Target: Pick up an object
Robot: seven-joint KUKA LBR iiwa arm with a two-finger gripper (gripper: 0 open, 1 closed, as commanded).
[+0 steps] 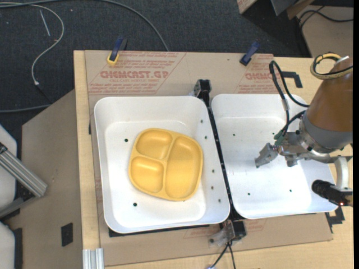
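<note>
A: Camera view, left to right, quick. What sits in the left shallow white plastic bin (106,167)?

B: One yellow plastic divided plate with three compartments (166,164). It lies flat near the middle of that bin's floor, touching no wall, and nothing grips it.

A: Around the bins?

B: Both rest on a tan cardboard sheet with red printed lettering (140,72). A blue and yellow clamp (116,50) bites its top edge on the left, and a blue clamp (249,53) bites it further right. A black clip (202,87) sits at the top of the seam between the bins.

A: Right side?

B: The right shallow white plastic bin (247,122) shows bare floor with a few small dark dots. The grey arm with orange band (331,108) reaches in from the right. Its two-finger metal gripper (268,156) is low over the bin's middle, pointing left.

A: Jaw state?

B: Cannot tell. The finger end is small and grey, and the gap is not readable. Nothing is visible between them.

A: Gripper versus plate?

B: Well apart, with the bin seam between them.
</note>
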